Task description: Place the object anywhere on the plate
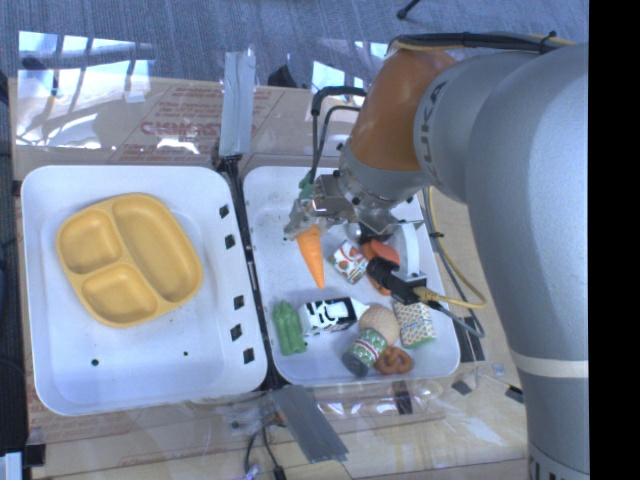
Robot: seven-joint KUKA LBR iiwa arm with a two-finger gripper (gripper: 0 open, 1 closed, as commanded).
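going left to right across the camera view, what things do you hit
yellow plate in the left bin → green toy → carrot → black-and-white toy → can → pretzel → patterned cube

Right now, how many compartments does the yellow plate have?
3. The yellow plate in the left bin has one small compartment at upper left, one small at the bottom, and one long one along the right side.
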